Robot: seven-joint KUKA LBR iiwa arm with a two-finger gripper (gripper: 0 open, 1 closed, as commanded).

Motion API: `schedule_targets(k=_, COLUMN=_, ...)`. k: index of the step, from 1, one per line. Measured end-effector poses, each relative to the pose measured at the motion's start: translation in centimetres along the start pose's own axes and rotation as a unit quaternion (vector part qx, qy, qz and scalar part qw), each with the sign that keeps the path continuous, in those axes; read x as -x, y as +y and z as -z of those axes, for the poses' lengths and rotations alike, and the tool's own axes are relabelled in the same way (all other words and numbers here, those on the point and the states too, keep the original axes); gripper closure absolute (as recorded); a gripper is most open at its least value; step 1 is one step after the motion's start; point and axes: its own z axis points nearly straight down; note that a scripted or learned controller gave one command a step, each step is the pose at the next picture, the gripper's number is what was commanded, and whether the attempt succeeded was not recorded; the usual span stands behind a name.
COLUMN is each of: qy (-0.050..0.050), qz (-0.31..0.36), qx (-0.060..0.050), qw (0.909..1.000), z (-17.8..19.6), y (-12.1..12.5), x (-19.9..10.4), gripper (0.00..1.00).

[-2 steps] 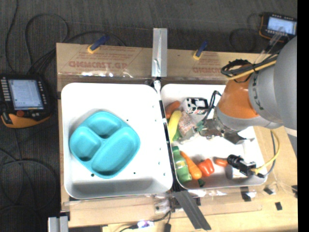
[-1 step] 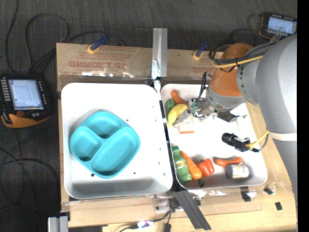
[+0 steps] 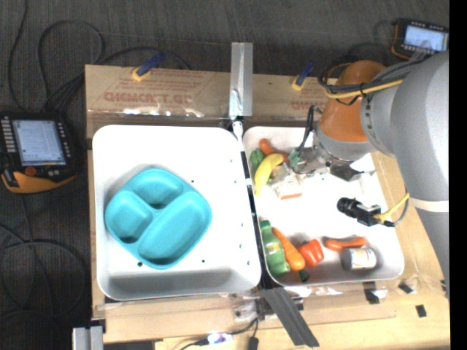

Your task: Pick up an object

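The gripper [image 3: 300, 163] hangs low in the right bin [image 3: 390, 217], near its back edge; how far it is open cannot be told. A banana [image 3: 265, 170] lies just beside it, against the divider. Peppers [image 3: 276, 245], a carrot [image 3: 290, 249] and a can [image 3: 359, 258] crowd the front edge. The left bin [image 3: 117, 141] holds a blue divided plate [image 3: 157, 216] on the cardboard-topped bench [image 3: 175, 93].

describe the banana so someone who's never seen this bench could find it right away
Look in the right-hand shallow white bin, at its upper left corner by the divider. The curved yellow plastic banana lies there, left of the robot's hand. It is the one yellow item; its neighbours are green and orange.
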Motion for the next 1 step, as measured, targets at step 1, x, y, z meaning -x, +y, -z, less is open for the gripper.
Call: schedule_targets(k=1, qy=0.002, qz=0.031, qx=-0.006, qw=0.9995, z=9.05, y=0.99, x=-1.29, gripper=1.00)
